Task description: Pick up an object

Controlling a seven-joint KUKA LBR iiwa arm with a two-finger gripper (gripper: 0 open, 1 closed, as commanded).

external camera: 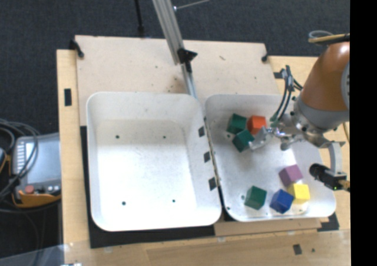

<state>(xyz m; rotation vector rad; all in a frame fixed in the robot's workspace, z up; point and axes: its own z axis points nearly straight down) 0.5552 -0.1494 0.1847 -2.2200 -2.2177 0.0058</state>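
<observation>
Three blocks [242, 131] crowd just left of our hand [259, 140], whose grip state we cannot tell.

Arm [330, 91] cut off at right edge.

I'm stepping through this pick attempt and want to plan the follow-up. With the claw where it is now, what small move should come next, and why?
Probably a slight lift, straight up, to test the grasp. The claw sits low in the right bin among a tight cluster: an orange cube and two dark green cubes. Whether it holds any cube is unclear here, so lifting would show it.
</observation>
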